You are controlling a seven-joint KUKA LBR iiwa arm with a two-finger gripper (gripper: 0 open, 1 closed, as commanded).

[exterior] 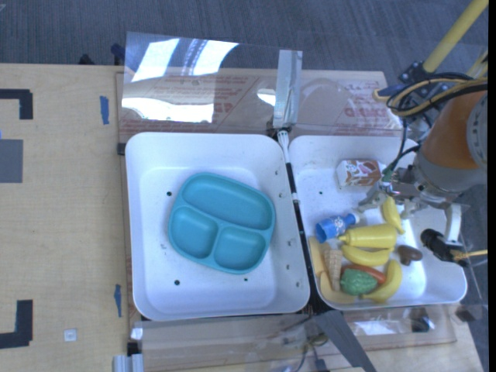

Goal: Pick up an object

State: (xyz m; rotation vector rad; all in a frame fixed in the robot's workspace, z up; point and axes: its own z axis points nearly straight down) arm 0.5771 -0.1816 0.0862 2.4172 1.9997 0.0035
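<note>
**R:** Objects for the pick: log their positions against the right white bin.

**K:** All lie inside it. A long yellow toy banana lies crosswise at the bin's middle. A smaller yellow banana sits just above it, tilted toward the bin's right side. A blue toy bottle lies beside the long banana's left tip, close to the bin's left wall. A brown-and-white crumpled packet sits apart from these, toward the bin's far wall.

**R:** Near edge of the bin?

**K:** A cluster, pieces touching: a pale corn cob by the left wall, a green leafy toy vegetable, an orange strip above it, and a curved yellow banana wrapping their right side. A small brown piece lies just right of the long banana.

**R:** Arm?

**K:** The grey arm, orange band uppermost, reaches in over the bin's right wall. The gripper is low over the bin's middle right, just above the smaller banana; contact not resolvable. Jaw state: cannot tell, cables and metal blur together.

**R:** Outside the bin?

**K:** A left white bin abuts its left wall and holds a teal three-compartment plastic plate.
</note>
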